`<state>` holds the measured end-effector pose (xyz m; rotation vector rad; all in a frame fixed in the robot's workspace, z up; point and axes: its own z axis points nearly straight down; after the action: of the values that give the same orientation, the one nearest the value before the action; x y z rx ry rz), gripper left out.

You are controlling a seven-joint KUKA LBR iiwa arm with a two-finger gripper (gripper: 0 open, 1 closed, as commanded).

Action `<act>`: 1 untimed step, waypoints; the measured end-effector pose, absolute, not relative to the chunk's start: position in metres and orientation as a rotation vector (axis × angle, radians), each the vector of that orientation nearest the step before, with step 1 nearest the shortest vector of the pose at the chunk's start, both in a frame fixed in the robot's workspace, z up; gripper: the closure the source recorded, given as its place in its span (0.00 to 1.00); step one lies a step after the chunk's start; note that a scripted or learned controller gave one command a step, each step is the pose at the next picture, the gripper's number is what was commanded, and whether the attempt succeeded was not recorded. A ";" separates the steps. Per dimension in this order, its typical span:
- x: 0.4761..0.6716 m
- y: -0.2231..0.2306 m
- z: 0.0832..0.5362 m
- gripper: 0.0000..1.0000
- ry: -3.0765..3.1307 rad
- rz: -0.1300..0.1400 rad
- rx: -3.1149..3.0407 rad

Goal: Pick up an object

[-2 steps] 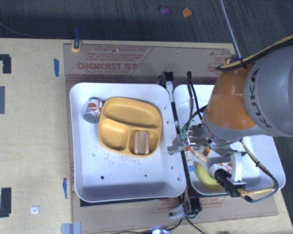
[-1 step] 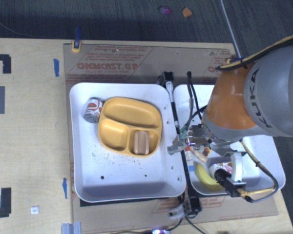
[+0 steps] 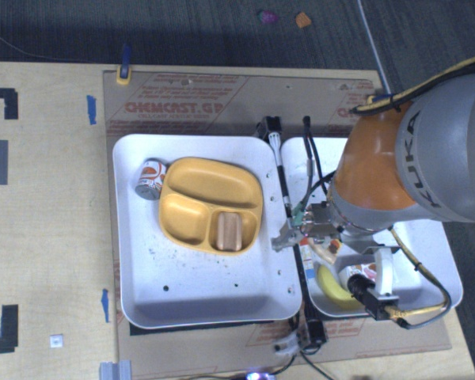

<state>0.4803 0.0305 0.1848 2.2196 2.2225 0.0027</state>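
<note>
Glossy yellow plastic tray in a smooth white bin; shiny metal can; matt brown cardboard sheet; pale wood-look bench; smooth yellow banana

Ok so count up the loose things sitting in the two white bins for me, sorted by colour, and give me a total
Yellow: 2, the divided tray in the left bin and a banana in the right bin.
Brown: 1, a block lying in the tray.
Red and white: 1, a can beside the tray.
Total: 4 that I can see; the arm covers much of the right bin.
</note>
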 end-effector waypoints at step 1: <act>0.480 0.030 0.185 0.00 2.222 0.003 2.220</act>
<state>0.4803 0.0305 0.1848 2.2196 2.2225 0.0027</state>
